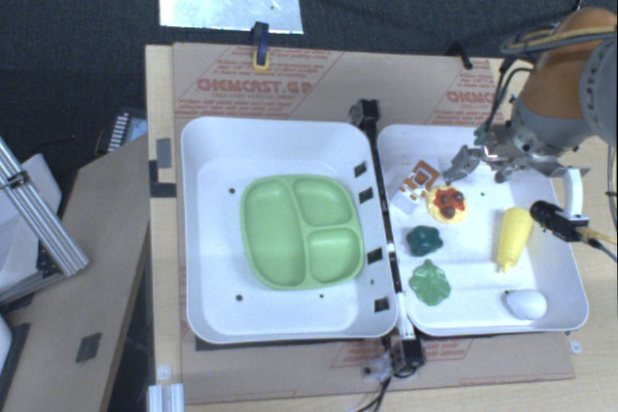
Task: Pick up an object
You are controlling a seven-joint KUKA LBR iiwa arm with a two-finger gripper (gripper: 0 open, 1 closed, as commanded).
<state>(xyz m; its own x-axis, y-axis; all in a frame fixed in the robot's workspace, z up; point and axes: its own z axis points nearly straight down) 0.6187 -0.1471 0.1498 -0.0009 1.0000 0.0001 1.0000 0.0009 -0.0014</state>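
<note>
Task state: early, nothing lifted yet. All objs lay on the floor of the right bin (570, 299); none sat between the fingers.

Arm (565, 82) reached in from the right, grey w/ orange band, wrist over the upper part of the right bin. End effector (463, 164) hung near the bin's upper middle, just above-right of the small orange-and-white item (421, 178) and just above the round yellow-and-red piece (447, 204). Looked apart from both, though contact couldn't be ruled out at this res. Finger state: couldn't tell, too small and blurred against the white bin.

Candidates in the right bin:
- orange-and-white item, near the divider (377, 198), upper left of bin
- yellow-and-red piece, just beside it, lower right
- dark teal lump (423, 240), below those
- green leafy piece (430, 283), lower still, near the front wall
- yellow banana-like piece (513, 237), upright-ish, right of centre
- white egg-like obj (526, 304), front right corner

Left bin (208, 207) carried a green divided plate (299, 232), well apart from the arm; prob not the target.

Judged done: approach over the right bin. Judged left: descent onto one obj, closing, lift clear of the bin. Nearest picks looked to be the orange-and-white item or the yellow-and-red piece; those two sat close together, so risk of nudging one while going for the other.
</note>
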